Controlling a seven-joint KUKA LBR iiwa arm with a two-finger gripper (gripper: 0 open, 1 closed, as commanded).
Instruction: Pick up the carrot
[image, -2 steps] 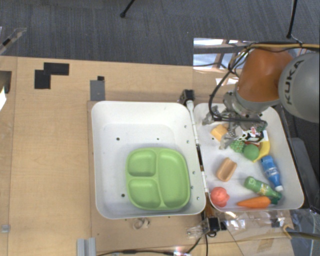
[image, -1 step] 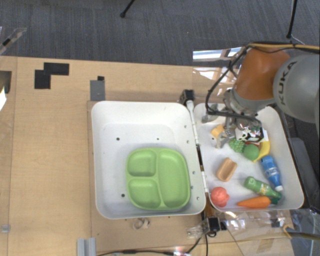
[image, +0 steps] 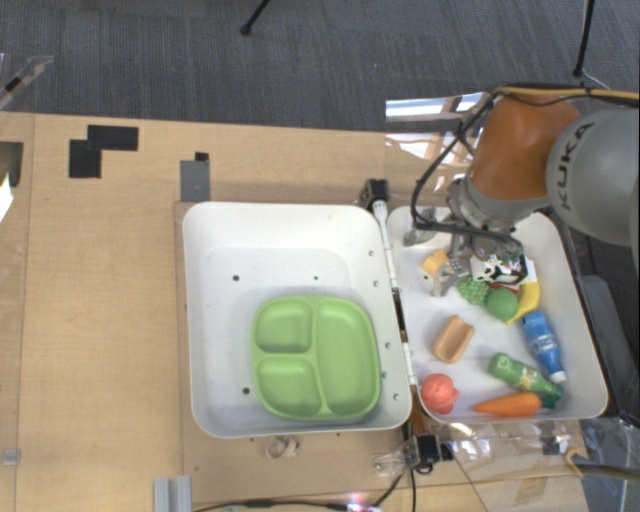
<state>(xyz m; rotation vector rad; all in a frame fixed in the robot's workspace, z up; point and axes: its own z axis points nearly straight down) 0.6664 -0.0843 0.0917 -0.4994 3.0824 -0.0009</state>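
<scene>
The orange carrot (image: 507, 405) lies flat at the front edge of the right bin (image: 590, 385), pointing left, just below a green bottle (image: 524, 375). My gripper (image: 452, 272) hangs over the far part of the same bin, near a small yellow piece (image: 434, 264) and a green broccoli toy (image: 475, 292). It is well behind the carrot and apart from it. Nothing shows clearly in its grasp.
The right bin also holds a red ball-like fruit (image: 439, 392), a tan bun (image: 452, 338), a blue bottle (image: 542, 343), a green-and-yellow toy (image: 512, 302) and a black-and-white item (image: 497, 268). A green divided plate (image: 317, 356) sits in the left bin (image: 215, 260).
</scene>
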